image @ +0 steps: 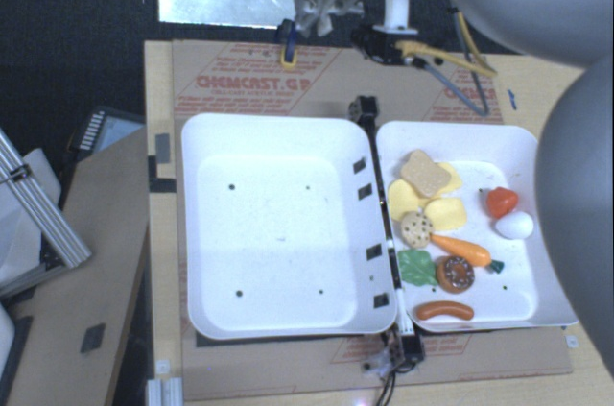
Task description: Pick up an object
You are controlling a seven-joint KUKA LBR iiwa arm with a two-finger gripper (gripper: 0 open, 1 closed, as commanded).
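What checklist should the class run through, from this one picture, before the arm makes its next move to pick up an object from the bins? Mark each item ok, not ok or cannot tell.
1. Objects available: ok. The right bin holds toy food, including bread slice, cookie, carrot, donut, sausage, tomato and egg.
2. Hand over a target: not ok. The hand hangs beyond the bins' far edge.
3. Hand open: cannot tell.
4. An isolated target: ok. The sausage lies apart from its neighbours.
5. Crowded items: not ok. The cookie touches the yellow pieces.
6. Whole right bin visible: not ok. The arm covers its right side.
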